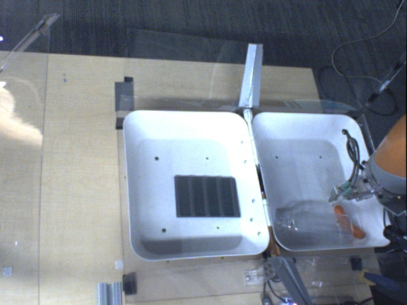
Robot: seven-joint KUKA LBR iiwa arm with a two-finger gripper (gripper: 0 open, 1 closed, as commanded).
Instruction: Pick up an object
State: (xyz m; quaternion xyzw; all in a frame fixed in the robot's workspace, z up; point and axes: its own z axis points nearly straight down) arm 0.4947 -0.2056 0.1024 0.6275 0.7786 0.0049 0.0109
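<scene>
The arm's hand (346,194) hangs low over the right bin (299,138), near its right wall, just above a small orange object (346,224) lying on the bin floor. A clear plastic cup (304,220) lies on its side beside that object. How far the hand is open cannot be told. The left bin (146,170) on the desk (70,189) holds a dark ribbed rectangular block (206,196).

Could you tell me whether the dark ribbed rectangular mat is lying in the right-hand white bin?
No, the dark ribbed rectangular mat lies on the floor of the left white bin.
</scene>
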